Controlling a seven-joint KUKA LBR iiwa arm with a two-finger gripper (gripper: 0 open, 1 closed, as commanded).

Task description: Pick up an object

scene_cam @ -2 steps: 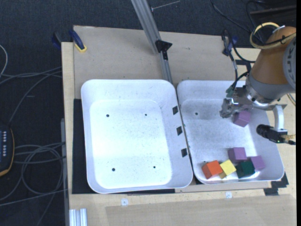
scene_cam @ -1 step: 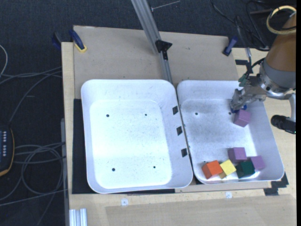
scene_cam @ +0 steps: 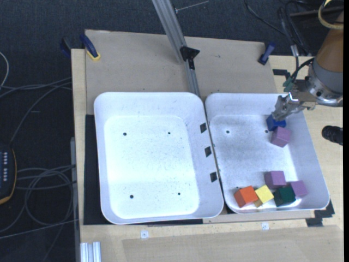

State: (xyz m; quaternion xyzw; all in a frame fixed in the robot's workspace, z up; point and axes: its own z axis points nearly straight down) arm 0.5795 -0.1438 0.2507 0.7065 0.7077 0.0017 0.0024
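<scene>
Blocks crowd the lower right of the frame, in the near corner of the right bin (scene_cam: 305,146): an orange block (scene_cam: 246,195), a yellow block (scene_cam: 264,194), a green block (scene_cam: 284,195), and two purple ones, one (scene_cam: 275,178) behind the yellow and one (scene_cam: 298,188) at the far right of the heap. They sit touching or nearly so, which makes any of them an awkward target. The left bin (scene_cam: 103,146) fills the middle left of the frame.

Farther back, in the upper right of the right bin, a lone purple block (scene_cam: 281,137) lies tilted, and just above it, touching or nearly so, a blue block (scene_cam: 275,122) sits right under the pincer (scene_cam: 281,112). The arm (scene_cam: 327,70) comes in from the right edge. Whether the pincer's tips are apart or together cannot be told; they blur into the blue block.

Judged from this, the blue block is the thing in hand. A good grasp would straddle it squarely on two opposite faces, keep clear of the purple neighbour, close firmly, then lift straight up. The risk is clipping the purple block or pinching a corner so the block twists out.
</scene>
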